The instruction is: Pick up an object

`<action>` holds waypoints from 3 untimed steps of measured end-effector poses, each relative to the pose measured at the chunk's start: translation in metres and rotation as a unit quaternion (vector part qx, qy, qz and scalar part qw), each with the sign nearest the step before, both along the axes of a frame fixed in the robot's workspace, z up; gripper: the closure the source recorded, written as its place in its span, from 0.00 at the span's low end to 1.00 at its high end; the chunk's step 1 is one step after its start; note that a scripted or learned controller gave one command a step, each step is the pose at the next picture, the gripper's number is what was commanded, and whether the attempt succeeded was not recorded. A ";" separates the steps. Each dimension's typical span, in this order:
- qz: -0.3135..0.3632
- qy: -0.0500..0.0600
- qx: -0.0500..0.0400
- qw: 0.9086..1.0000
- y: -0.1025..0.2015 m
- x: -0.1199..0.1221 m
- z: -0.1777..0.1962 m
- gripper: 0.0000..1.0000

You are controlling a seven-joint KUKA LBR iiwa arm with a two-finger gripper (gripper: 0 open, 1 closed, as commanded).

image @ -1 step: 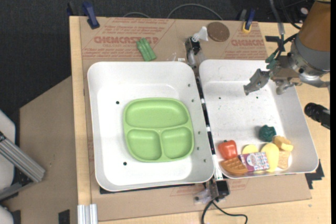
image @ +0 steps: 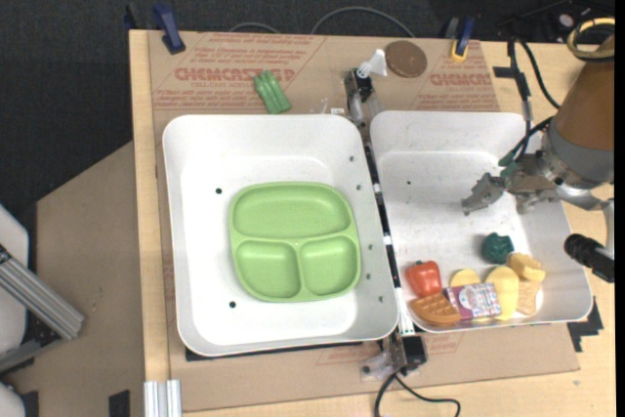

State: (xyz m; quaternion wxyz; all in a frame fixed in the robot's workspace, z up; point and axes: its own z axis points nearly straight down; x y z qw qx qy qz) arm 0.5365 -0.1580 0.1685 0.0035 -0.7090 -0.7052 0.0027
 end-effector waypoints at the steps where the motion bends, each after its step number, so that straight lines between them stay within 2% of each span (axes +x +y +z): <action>1: 0.001 0.000 0.001 1.000 -0.030 -0.030 -0.070 0.00; 2: 0.002 -0.005 -0.001 1.000 -0.028 -0.026 -0.055 1.00; 3: 0.006 -0.009 -0.001 1.000 0.020 0.057 -0.036 1.00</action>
